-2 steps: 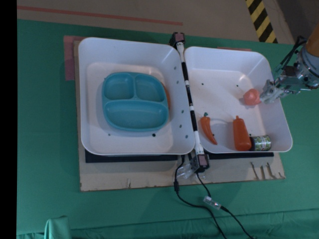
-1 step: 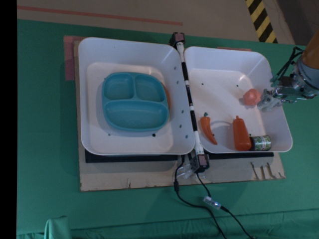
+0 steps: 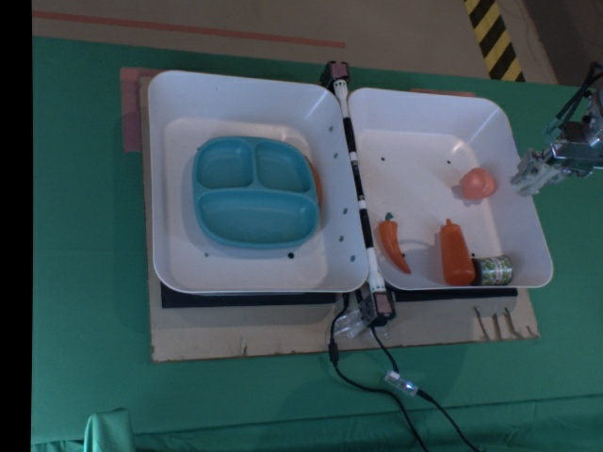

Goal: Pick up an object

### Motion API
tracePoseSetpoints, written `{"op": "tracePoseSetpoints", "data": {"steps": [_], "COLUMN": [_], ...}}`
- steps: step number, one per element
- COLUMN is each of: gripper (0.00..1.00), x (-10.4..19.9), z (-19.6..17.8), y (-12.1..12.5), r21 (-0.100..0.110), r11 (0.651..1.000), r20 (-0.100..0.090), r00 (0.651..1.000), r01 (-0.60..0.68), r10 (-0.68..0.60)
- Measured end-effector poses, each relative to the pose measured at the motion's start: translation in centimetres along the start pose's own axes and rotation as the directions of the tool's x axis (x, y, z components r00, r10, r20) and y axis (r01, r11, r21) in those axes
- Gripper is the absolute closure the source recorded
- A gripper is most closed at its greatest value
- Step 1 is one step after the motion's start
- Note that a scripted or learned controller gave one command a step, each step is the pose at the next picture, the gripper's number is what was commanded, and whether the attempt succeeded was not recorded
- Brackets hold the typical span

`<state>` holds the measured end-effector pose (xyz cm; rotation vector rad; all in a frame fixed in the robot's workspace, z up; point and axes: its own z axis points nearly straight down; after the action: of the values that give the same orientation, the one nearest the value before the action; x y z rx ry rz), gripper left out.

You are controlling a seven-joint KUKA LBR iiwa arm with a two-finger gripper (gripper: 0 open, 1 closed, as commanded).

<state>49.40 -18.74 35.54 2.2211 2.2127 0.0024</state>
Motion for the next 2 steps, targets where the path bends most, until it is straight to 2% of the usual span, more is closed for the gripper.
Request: {"op": "tracePoseSetpoints", "data": {"steps": [1,2], "gripper": [1.0,1.0], "x": [5.2,2.5], "z": [-0.8,8.5], "y": [-0.2,-2.3], "r21": [0.002,0.002], "r11": [1.0,1.0], "r20": [-0.002,-0.001], "r00": [1.0,1.0], "r01": [0.001,0.0], "r10": [-0.001,0.0]}}
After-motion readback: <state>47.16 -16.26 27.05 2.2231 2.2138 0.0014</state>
